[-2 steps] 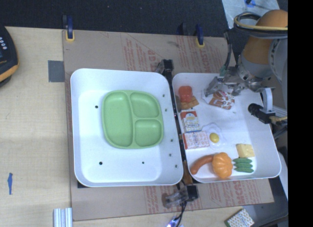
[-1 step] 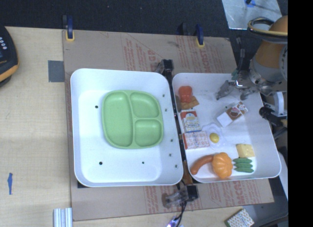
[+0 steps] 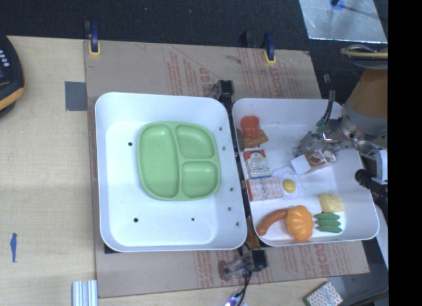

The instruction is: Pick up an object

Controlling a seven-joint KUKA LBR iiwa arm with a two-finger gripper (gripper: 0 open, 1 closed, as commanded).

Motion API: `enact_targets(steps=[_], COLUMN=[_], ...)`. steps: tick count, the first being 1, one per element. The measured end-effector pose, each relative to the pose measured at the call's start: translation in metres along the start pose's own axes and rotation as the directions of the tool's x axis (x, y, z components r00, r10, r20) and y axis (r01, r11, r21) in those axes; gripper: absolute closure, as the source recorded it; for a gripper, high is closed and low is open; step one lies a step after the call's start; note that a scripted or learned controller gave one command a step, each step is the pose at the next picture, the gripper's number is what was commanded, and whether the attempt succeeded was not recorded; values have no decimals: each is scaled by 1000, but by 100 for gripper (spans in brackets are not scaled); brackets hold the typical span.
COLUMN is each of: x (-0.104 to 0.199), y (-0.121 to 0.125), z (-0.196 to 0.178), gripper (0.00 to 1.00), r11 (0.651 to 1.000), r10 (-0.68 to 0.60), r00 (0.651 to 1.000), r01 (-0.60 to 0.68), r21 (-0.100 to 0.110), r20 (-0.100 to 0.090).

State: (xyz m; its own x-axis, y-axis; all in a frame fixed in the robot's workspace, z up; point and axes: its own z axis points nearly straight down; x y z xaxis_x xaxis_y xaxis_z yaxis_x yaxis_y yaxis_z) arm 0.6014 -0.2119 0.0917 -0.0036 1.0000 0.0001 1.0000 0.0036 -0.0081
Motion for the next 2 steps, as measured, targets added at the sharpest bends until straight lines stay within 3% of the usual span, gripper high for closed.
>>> enact_targets(steps=[1,2], x=[-1,0], y=[3,-65], z=[-12,0], gripper=[100,100], r11=[1000,1000], r10=[-4,1], r00=[1000,1000], r01=[4,-1], r21=[-4,-3], r20=[2,0])
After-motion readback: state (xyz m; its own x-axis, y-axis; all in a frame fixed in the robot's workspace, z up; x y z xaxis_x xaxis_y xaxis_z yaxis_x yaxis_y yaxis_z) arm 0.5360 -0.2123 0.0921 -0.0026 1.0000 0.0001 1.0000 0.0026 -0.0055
